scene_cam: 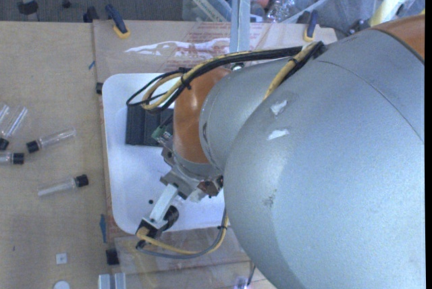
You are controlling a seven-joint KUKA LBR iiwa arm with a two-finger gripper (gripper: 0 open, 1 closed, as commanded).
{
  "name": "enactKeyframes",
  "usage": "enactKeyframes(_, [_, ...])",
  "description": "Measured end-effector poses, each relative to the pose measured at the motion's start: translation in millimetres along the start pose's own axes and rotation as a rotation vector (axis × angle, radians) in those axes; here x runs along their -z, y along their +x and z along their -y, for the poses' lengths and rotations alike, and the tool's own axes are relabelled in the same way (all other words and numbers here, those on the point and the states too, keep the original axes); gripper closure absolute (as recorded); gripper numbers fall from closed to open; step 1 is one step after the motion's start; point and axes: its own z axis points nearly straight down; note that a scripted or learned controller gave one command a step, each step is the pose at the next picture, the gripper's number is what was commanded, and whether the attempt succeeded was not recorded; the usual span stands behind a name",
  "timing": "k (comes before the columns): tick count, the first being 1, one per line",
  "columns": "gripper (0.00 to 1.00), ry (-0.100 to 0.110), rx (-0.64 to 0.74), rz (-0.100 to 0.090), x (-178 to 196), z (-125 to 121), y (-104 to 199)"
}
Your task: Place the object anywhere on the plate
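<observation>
Since the arm (317, 166) fills the right of the camera view, I am logging this moment with the key relation unresolved. The wrist (191, 181) hangs low over the white bin (118, 166), toward its near right part, tilted down and to the left. Whether the gripper is spread or closed on anything I cannot tell, because the wrist is in the way.

I can make out neither the object nor the plate. The bare part of the bin floor to the wrist's left carries no loose item I can identify, so my guess is both lie under the arm. Bearing and long axis of the object from the gripper: cannot be read.

The small capped tubes (54, 140) lie on the bench outside the bin, well apart from the wrist.
</observation>
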Motion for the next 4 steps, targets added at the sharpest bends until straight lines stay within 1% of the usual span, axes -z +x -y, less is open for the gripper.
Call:
enactKeyframes(1, [1.0,-0.004,0.23,-0.003,109.0,0.8,-4.3])
enactKeyframes(2, [1.0,-0.006,-0.056,-0.007,233.6,-3.2,3.5])
enactKeyframes(3, [0.0,-0.006,-0.057,-0.007,233.8,-3.6,3.3])
enactKeyframes(4, [0.0,-0.004,-0.348,-0.006,111.4,1.1,-1.9])
